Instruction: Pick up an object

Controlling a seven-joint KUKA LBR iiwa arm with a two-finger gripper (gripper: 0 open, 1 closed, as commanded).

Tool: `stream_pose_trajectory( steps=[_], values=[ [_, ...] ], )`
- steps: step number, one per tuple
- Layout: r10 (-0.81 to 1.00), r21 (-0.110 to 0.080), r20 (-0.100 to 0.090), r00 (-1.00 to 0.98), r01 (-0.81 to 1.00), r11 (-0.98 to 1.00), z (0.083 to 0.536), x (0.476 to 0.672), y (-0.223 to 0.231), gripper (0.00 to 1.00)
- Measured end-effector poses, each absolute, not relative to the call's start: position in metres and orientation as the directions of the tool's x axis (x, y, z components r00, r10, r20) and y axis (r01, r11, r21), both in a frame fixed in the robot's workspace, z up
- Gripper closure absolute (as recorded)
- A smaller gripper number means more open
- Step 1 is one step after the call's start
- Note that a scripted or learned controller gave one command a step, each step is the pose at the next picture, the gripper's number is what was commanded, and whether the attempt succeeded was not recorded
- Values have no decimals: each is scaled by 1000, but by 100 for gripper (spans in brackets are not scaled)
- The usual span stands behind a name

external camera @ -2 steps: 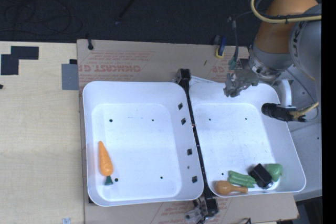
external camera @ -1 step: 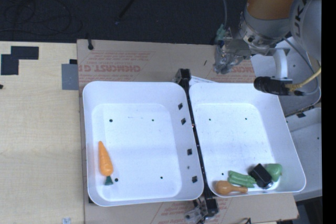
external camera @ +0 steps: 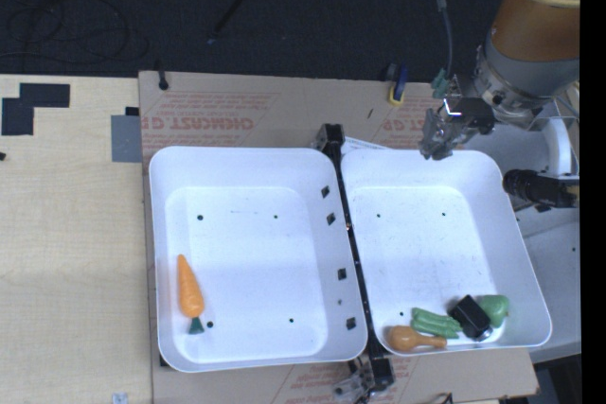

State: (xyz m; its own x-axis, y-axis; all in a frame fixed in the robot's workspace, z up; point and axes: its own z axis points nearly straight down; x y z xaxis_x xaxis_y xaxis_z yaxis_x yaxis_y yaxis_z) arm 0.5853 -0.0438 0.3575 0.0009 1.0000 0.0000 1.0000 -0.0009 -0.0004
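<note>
gripper point(external camera: 437, 147) above right bin's point(external camera: 516, 232) far rim, grip state unclear. black block point(external camera: 470, 316) among green, orange toys in near corner. carrot point(external camera: 189, 289) in left bin point(external camera: 161, 232).

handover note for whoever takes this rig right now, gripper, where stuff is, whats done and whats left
Gripper: above the far rim of the right bin, nothing between its fingers.
Left bin: a toy carrot near its left wall.
Right bin, near corner: a green pod, a black block, a green piece and an orange pear-shaped toy, bunched together.
Done: nothing picked.
Left: choose one, descend, grasp, lift.
</note>
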Motion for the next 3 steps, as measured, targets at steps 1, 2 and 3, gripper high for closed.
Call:
stream_pose_trajectory(
  steps=[1,2,3],
  values=[
    [1000,-4,-1,4,1000,-4,357,561,-84,100],
    [1000,-3,-1,8,1000,-8,365,485,-144,100],
    [1000,-10,2,-3,1000,3,264,530,-113,100]
  ],
)
